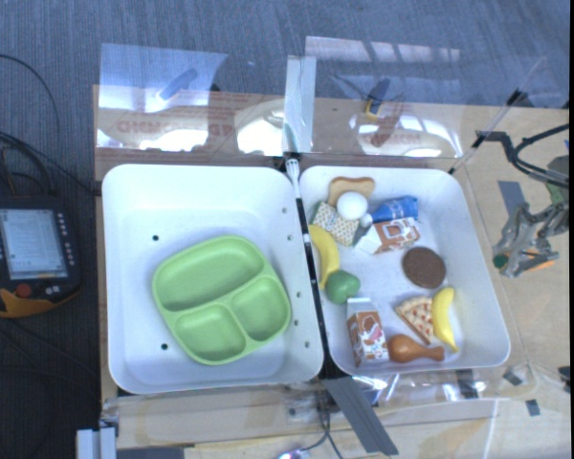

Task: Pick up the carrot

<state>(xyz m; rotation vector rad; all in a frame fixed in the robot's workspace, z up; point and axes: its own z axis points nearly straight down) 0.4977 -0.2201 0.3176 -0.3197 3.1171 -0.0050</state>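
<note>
The right bin holds several toy foods. At its front lies an orange-brown tapered piece, between a small red-and-white carton and a yellow banana. It is the only thing here with a carrot's colour, and I cannot tell whether it is a carrot or a drumstick. It lies flat, with its thick end touching the carton and a pizza slice just behind it.
Also in the right bin are a bread slice, an egg, a blue carton, a brown disc, a green ball and a second banana. The left bin holds a green divided plate. Cables and a metal clamp lie on the bench to the right.
</note>
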